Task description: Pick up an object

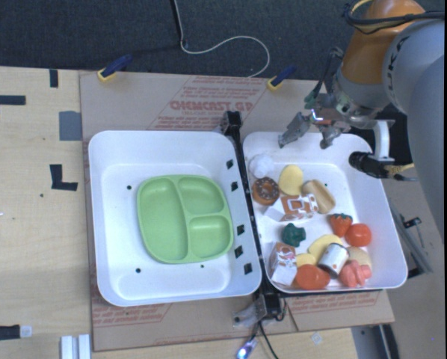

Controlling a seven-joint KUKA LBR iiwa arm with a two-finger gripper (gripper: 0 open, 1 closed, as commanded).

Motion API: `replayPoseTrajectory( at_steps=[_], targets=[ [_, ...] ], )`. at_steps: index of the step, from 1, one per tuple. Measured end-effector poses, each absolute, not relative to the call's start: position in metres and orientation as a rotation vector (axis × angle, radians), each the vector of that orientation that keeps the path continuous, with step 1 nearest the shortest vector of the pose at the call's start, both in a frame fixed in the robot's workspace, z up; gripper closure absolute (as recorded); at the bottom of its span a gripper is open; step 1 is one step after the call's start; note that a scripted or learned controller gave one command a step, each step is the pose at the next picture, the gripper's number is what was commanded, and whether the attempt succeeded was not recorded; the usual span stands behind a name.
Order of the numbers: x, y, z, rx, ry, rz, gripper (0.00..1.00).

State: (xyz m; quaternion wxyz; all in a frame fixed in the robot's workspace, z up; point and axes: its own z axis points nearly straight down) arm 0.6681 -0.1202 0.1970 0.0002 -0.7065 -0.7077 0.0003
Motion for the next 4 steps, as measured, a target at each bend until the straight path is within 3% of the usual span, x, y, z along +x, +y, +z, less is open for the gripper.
replayPoseTrajectory(
  at_steps=[1,2,3,4],
  targets=[
    [0.668,-0.119,0.207,-2.217,-2.224,0.001,1.0],
    [0.669,-0.123,0.425,-2.23,-2.236,-0.016,1.0],
    [0.668,-0.06,0.544,-2.22,-2.238,-0.017,1.0],
    [0.603,-0.041,0.431,-2.212,-2.215,0.014,1.0]
  ],
)
